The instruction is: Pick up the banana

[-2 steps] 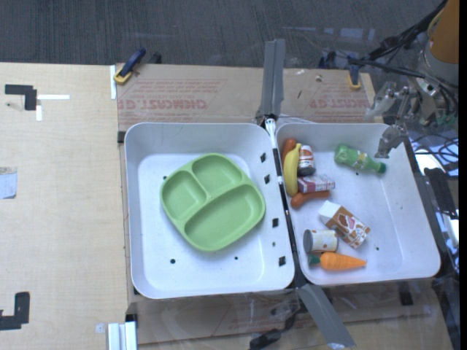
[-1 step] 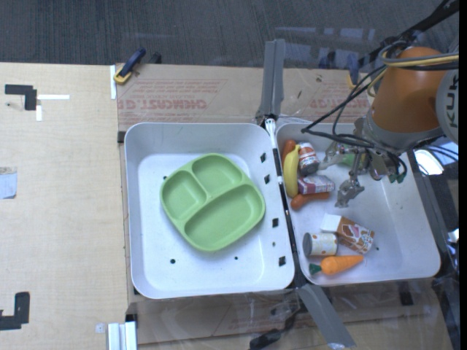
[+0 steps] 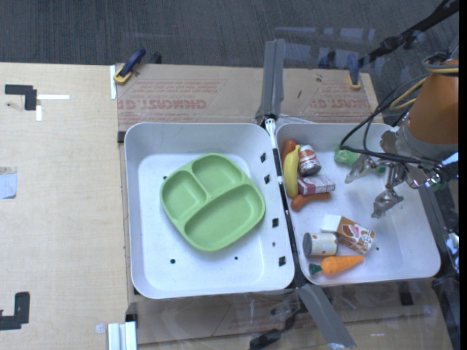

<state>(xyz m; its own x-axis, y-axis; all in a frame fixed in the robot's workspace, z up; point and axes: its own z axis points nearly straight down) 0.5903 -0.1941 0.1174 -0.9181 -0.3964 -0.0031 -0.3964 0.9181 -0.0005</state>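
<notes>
From my claw [image 3: 373,188], spread and empty, the curved yellow banana [image 3: 291,174] lies at 9 o'clock, long axis 12-to-6.

The light is bright and even all over my worktop [image 3: 58,195]. The white bins [image 3: 211,283] shine but do not glare. Shadows are soft and small. My pincer [image 3: 376,188] looks a bit blurry. The floor behind is dark.
</notes>
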